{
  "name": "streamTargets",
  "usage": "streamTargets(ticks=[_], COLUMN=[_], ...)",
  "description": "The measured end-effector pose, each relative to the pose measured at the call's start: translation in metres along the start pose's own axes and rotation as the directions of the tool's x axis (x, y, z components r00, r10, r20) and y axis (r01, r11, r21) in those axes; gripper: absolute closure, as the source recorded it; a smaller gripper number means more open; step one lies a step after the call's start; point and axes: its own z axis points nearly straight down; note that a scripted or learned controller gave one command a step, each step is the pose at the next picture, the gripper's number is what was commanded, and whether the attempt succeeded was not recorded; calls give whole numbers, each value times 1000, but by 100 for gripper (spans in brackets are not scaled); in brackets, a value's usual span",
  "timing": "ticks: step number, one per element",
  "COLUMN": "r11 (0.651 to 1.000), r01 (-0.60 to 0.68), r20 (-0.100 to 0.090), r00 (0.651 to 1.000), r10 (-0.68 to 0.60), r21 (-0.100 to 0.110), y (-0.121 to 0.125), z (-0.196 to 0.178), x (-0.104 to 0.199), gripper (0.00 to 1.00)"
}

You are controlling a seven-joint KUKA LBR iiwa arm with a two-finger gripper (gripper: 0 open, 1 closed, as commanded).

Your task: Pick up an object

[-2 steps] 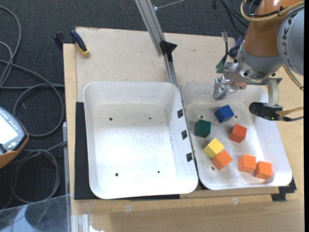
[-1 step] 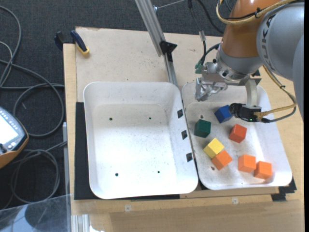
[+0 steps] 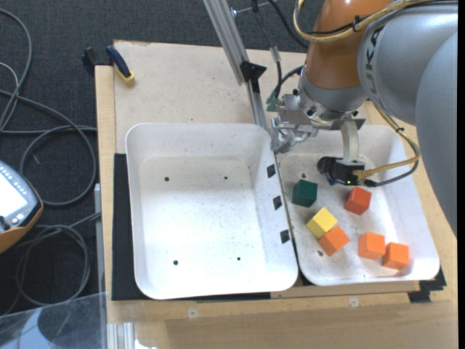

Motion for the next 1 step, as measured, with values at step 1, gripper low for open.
streamTargets(ticks=[1], r11=[1000], r01=[0], r20=[1], r00=[1000], r10=[0], r21=[-1], y=[7], z=[12], x=[55], gripper=[100])
